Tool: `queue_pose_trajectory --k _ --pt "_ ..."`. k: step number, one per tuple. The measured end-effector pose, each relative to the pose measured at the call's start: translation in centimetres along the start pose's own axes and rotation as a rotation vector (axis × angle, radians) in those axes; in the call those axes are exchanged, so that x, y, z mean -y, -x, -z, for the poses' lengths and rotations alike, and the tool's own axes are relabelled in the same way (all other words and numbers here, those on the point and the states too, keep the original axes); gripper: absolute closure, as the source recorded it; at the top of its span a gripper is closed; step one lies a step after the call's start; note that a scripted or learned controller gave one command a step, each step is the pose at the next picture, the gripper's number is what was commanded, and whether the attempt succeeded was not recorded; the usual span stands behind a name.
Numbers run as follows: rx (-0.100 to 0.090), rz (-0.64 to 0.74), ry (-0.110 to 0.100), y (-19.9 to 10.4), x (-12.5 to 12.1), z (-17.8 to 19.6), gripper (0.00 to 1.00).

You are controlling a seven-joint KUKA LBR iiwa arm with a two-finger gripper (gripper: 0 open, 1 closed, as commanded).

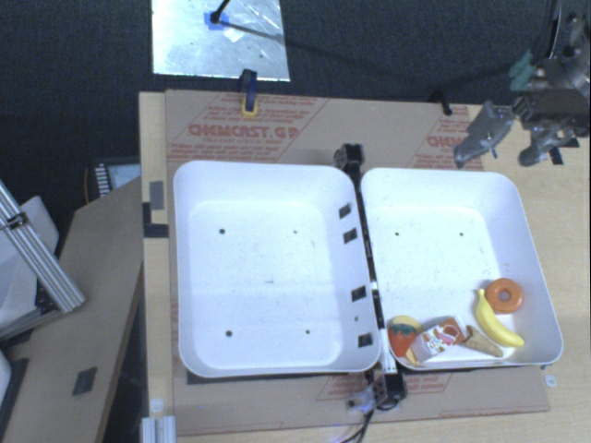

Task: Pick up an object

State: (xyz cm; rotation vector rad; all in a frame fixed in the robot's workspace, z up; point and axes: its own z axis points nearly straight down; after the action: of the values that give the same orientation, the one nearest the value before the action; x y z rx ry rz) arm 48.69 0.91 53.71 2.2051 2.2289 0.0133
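Camera view is looking down on the bench, and nearest the lower edge of the frame a small heap of objects is lying in the lower right corner of the right bin (517, 201): a tomato-like round thing (403, 335), a small red and white packet (438, 338) touching it, a brown wedge (482, 343) just beside that, a banana (496, 320) curving along the bin wall, and an orange ring (504, 294) sitting next to the banana's upper end. The left bin (199, 183) is lying alongside, its floor showing bare white. Farther up, past the top rim of the right bin, the gripper (506, 143) is hanging at the upper right of the frame with its two fingers spread apart and nothing between them, well apart from the heap. Judging from this, the pick is hardly beginning: no object is being touched, and the reach down, the closing and the lift are all left to do.
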Motion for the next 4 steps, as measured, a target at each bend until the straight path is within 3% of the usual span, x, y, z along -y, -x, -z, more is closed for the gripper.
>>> queue_pose_trajectory --k 2,3,4 --pt "-0.001 0.004 -0.011 -23.2 0.0 -2.2 0.0" --pt "-0.002 -0.006 -0.006 -22.6 -0.2 -0.9 1.0" --pt "0.008 -0.011 -0.024 -22.4 0.1 -18.1 1.0"
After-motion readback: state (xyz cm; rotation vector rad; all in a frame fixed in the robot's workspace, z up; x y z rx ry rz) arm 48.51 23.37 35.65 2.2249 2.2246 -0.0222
